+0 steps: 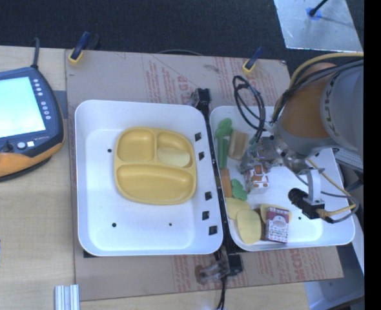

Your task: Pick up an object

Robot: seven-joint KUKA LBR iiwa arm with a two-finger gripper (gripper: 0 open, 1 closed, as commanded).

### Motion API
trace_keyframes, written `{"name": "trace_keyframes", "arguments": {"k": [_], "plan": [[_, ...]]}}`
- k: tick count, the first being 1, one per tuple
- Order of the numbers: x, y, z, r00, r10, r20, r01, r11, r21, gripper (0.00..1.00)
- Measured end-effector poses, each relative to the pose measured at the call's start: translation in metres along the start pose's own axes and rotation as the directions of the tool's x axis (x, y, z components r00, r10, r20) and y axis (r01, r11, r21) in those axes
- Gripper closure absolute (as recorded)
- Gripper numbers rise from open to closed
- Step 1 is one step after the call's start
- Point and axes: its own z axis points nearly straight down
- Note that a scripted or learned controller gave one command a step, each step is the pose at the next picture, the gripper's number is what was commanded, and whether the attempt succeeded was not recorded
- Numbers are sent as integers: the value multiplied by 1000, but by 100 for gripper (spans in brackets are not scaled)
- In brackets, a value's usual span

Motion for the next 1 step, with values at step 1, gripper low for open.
{"name": "trace_keyframes", "arguments": {"k": [1], "plan": [[70,48,-96,1000,-9,-3,9,1000,-13,100]]}}
